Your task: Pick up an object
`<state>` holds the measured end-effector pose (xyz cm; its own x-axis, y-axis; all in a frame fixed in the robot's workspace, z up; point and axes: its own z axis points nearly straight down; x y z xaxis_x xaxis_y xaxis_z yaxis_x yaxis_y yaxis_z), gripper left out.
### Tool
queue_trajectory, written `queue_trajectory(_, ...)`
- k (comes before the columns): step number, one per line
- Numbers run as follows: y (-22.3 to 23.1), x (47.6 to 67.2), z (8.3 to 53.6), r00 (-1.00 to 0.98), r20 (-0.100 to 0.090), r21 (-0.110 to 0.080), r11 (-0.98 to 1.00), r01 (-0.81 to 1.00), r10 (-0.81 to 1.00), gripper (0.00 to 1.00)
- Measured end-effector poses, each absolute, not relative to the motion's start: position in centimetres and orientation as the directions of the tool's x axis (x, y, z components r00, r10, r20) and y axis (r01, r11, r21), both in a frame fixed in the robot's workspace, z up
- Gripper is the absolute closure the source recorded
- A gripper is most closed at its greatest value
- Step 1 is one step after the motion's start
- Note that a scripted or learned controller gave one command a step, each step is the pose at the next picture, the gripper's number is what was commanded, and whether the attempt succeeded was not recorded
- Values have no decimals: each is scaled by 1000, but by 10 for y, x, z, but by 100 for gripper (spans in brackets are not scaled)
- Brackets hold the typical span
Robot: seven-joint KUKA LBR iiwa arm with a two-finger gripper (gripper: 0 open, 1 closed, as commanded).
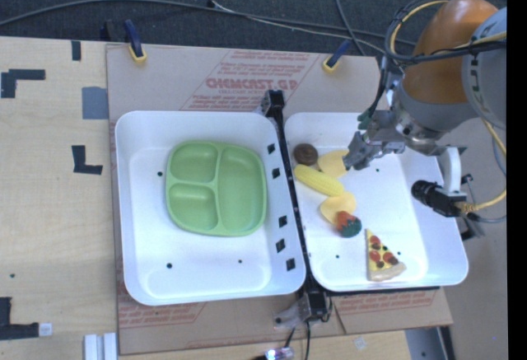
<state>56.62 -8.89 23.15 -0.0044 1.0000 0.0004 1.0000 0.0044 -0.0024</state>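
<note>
The right bin (428,222) holds several toy foods: a brown round piece (305,154), a yellow corn cob (318,180), a pale yellow flat piece (333,161), a yellow piece with a red and green tip (342,215) and a pizza slice (382,257). My gripper (360,156) hangs low over the back of this bin, its tips right beside the pale yellow piece. No object shows between the tips.
The left bin (140,185) carries a green divided plate (217,188). A black divider with clips (284,185) runs between the bins. Cables loop behind the bench, and a black fixture (436,196) sticks out over the right bin's right rim.
</note>
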Motion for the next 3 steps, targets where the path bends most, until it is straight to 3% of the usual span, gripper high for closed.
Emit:
queue_trajectory(2,20,557,211,-6,1,-3,6,1000,1000,100)
queue_trajectory(3,80,557,223,-8,2,-1,8,1000,1000,100)
